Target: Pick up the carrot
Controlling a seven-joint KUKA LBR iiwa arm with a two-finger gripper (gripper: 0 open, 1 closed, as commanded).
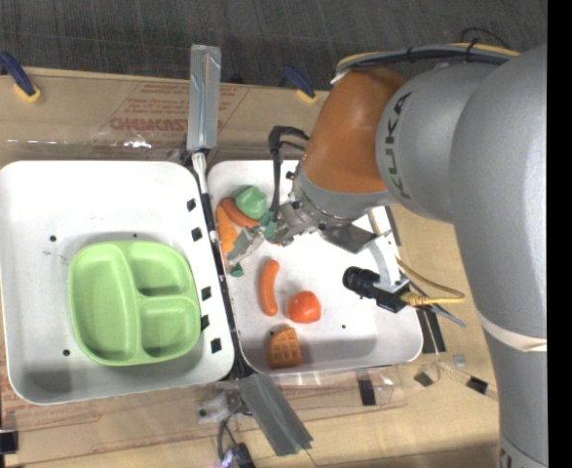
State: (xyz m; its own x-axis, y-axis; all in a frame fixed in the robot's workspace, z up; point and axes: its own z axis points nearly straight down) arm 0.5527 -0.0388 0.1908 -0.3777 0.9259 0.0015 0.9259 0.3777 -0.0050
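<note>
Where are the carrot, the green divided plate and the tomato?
carrot (pixel 226 226): camera view, middle of its orange body.
green divided plate (pixel 83 305): camera view, its large left compartment.
tomato (pixel 305 307): camera view, centre of its red top.

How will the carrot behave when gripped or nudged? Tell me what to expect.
The carrot looks smooth and moulded, so it is probably stiff, light and a bit slippery. Its long rounded shape suggests it may roll if pushed sideways. It lies along the right bin's wall beside a green piece, so it may wedge.
</note>
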